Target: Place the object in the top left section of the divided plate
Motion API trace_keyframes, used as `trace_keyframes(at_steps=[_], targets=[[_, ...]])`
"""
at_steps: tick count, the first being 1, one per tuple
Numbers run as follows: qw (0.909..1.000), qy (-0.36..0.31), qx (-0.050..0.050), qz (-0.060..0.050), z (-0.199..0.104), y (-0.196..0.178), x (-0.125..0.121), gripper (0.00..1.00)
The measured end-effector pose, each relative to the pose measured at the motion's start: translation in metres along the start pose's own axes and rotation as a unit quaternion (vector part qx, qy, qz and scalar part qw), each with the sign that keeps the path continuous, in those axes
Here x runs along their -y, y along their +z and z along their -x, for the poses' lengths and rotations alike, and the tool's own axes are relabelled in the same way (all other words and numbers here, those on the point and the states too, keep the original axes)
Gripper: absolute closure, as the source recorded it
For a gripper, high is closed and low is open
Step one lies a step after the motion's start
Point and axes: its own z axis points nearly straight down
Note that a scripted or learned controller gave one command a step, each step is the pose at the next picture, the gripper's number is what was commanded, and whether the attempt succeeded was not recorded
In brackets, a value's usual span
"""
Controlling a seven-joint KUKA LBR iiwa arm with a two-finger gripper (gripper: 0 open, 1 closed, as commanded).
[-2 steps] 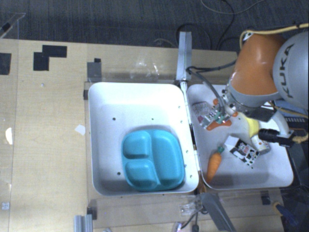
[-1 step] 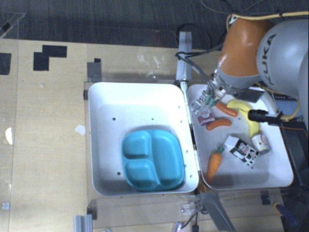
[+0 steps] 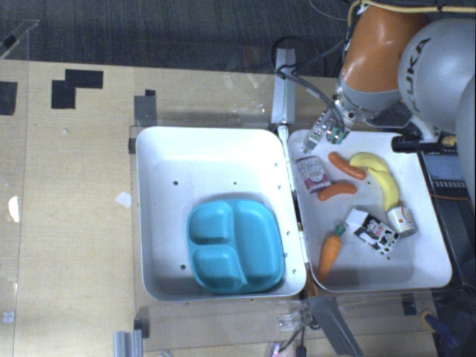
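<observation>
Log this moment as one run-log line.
hand above right bin's far-left corner | nothing seen held | blue divided plate in left bin, sections bare | placement not done

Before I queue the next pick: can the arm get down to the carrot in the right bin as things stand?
Probably yes. The carrot lies apart from the small box and sausages, with nothing on top, and the gripper hangs over the same right bin.

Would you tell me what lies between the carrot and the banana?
In the camera view, a small black-and-white box lies between the carrot and the banana.
</observation>
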Motion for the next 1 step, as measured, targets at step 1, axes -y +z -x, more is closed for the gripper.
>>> trace_keyframes(at_steps=[1], targets=[[0.9998, -0.018, -0.001, 0.000, -0.0391, 0.0004, -0.0206, 1.00]])
